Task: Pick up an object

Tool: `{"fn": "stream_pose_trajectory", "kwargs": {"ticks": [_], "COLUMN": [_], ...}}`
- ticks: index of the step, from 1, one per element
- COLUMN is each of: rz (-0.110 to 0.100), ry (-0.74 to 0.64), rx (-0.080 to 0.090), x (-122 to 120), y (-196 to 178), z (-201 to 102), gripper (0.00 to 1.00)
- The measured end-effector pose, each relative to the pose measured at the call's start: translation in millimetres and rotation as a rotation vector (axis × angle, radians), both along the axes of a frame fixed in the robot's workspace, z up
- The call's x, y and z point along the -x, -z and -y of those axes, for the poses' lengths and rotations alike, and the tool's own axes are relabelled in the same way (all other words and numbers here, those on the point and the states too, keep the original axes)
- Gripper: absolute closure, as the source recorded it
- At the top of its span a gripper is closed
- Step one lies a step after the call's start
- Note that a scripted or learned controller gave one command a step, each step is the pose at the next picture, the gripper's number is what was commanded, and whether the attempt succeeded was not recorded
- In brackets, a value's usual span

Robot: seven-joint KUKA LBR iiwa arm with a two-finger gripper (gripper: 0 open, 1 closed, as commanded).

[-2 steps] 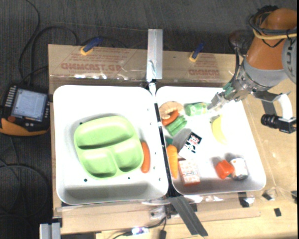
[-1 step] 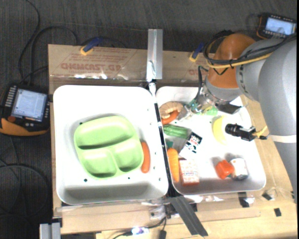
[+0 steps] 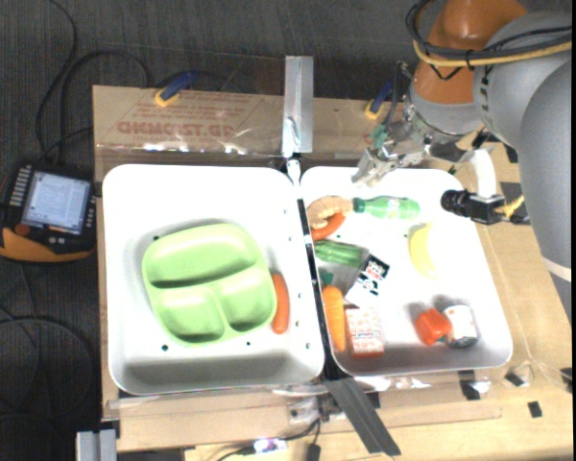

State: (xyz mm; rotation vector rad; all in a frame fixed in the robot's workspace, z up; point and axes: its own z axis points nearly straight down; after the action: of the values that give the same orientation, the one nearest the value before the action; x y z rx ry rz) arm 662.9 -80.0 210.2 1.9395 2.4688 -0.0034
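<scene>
Nearest the camera: the right bin's near wall (image 3: 422, 361), with a small red-and-white carton (image 3: 365, 334) just inside it near the divider.

Pincer (image 3: 382, 161): poised over the right bin's far edge, near its far-left corner. Tips blurred against the rim; cannot tell how far they are spread. Nothing visible between them.

Outward from the pincer, all in the right bin:
- Green bottle (image 3: 386, 206) lies on its side just inside the far wall, closest to the pincer.
- Orange-and-pink toy (image 3: 326, 216) beside it, against the divider.
- Banana (image 3: 420, 248) toward the right wall.
- Dark green object (image 3: 341, 254) and a small black-and-white card (image 3: 372, 273) mid-bin.
- Carrot (image 3: 334, 317) along the divider.
- Red-and-white item (image 3: 446, 325) toward the near-right corner.

Left bin: green compartment tray (image 3: 206, 281), with a second carrot (image 3: 279, 303) beside it.

Step in hand, by judgement: approach, no pick yet made. The bottle looks the likeliest target. Next move calls for travel inward past the far wall, descent, and straddling the bottle across its narrow width; it is round and may roll.
</scene>
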Motion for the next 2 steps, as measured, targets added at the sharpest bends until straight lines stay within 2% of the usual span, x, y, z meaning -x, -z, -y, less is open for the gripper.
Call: {"fn": "stream_pose_trajectory", "kwargs": {"ticks": [1,2], "rz": [-0.003,-0.004], "ry": [0.094,0.167], "rx": [-0.003,-0.002], "x": [78.6,143.8], "y": [-2.9,-26.6], "z": [-32.3,-86.5], "gripper": [1.00,1.00]}}
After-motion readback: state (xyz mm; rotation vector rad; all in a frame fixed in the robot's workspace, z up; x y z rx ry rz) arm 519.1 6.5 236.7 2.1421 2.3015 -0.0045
